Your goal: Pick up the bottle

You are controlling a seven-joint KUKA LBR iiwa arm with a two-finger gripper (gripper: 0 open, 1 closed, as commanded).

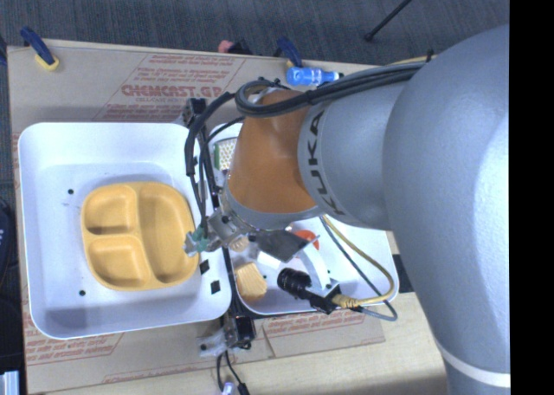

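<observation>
The grey arm (389, 151) is reaching in from the right and is lying across nearly all of the right bin (286, 305), so only that bin's near edge and a narrow strip of its left side are showing. The gripper (201, 244) is hanging low over the wall where the two bins are meeting, just beside the right edge of the yellow tray (138, 233). Cables and the wrist are crowding it, and I cannot tell whether the jaws are open or closed, nor whether anything is sitting between them.

Where the bottle is lying I cannot tell, since the arm is covering most of the right bin. A white thing (305, 237) with a red mark is peeking out under the wrist, too much covered to name. A tan block (251, 282) is resting near the front of the right bin, partly cut off by the gripper's body. A small perforated piece (226, 155) is showing between the cables farther back.

The left bin (35, 211) is lying in plain sight, with the three-part yellow tray sitting in its middle. Both bins are resting on the cardboard-covered tabletop (156, 81), where a blue clamp (39, 48) is gripping the far left corner.
</observation>
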